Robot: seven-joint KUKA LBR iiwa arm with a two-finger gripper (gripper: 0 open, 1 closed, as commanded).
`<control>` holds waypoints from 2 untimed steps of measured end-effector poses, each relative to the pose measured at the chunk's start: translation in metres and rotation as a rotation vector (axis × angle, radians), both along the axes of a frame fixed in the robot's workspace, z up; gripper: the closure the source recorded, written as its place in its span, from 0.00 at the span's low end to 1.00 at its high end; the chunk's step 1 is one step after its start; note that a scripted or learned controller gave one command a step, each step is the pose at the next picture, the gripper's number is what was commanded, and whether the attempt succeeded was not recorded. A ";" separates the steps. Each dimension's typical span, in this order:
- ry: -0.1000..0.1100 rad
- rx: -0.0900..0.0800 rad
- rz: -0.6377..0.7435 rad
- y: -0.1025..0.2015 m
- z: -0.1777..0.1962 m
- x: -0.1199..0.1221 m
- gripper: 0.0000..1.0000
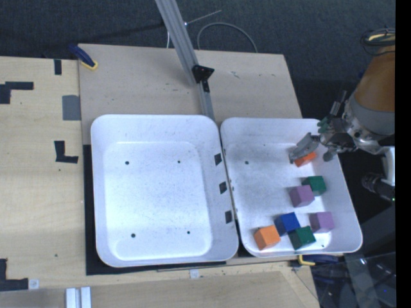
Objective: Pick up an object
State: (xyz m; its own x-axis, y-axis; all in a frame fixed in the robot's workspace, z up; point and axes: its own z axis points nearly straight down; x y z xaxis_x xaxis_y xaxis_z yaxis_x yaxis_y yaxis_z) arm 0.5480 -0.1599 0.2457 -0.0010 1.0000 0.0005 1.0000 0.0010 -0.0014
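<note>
- Bench (257,82) of pale wood carries two shallow white bins side by side on a dark mat.
- Left bin (103,172) shows only its speckled white floor with four small dark dots near the corners.
- Right bin (257,172) holds all the blocks, grouped along its right half.
- Gripper (302,151) reaches in from the right over the upper right part of the right bin, at the end of the grey arm (376,117) with its orange band.
- Grey fingers sit directly over a small orange-red block (306,160); the block shows just beneath and between the tips, touching them.
- Whether the fingers are clamped on that block or merely resting at it cannot be told from this angle.
- Green block (315,185) lies just below the gripper, near the right wall of the bin.
- Purple block (300,195) lies beside the green block, to its lower left, nearly touching it.
- Second purple block (321,221) sits lower, close to the right rim.
- Blue block (288,223) lies near the bin's bottom edge, with a dark green block (302,237) just to its lower right and an orange block (266,237) just to its lower left.
- Slanted metal pole (176,31) crosses the top of the bench and ends at a black clamp (203,74) above the gap between the bins.
- Blue and yellow object (83,56) lies at the bench's upper left corner.
- Thin wire loop (225,27) lies on the dark floor beyond the bench.
</note>
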 end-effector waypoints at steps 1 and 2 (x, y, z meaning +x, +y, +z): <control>-0.004 -0.002 0.001 -0.021 0.012 0.031 0.00; 0.001 -0.001 0.000 -0.003 -0.156 -0.015 0.00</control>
